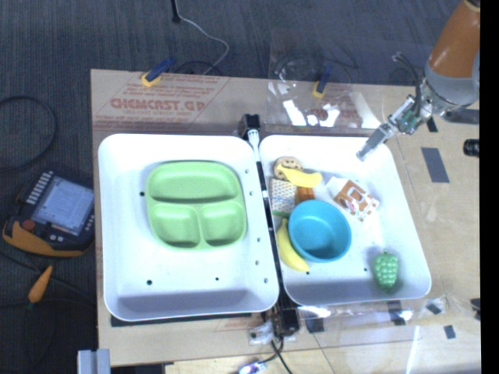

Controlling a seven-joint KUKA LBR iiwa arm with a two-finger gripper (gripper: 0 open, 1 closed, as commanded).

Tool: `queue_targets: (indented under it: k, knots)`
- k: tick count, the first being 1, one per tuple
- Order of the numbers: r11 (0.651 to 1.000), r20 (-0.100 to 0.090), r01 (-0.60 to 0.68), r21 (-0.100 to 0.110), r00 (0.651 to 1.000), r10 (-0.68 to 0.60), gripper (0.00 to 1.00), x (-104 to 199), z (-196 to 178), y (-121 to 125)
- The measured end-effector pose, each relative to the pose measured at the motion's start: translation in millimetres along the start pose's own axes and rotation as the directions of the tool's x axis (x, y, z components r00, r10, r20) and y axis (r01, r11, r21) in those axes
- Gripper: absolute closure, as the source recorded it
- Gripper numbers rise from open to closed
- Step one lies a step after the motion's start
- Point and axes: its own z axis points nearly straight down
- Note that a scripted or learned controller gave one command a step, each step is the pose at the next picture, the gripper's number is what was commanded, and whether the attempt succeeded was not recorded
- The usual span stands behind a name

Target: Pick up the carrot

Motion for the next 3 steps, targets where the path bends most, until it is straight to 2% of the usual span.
queue_targets:
  k: [1,2,3]
  knots:
    - [0.974,-0.017,0.227,0.004,0.974,-0.227,0.00,45,98,-14]
    - [0.987,-0.011,0.159,-0.002,0.987,-0.159,0.00,139,59,-34]
    - [0.998,-0.002,0.058,-0.004,0.998,-0.058,0.00,148,127,-4]
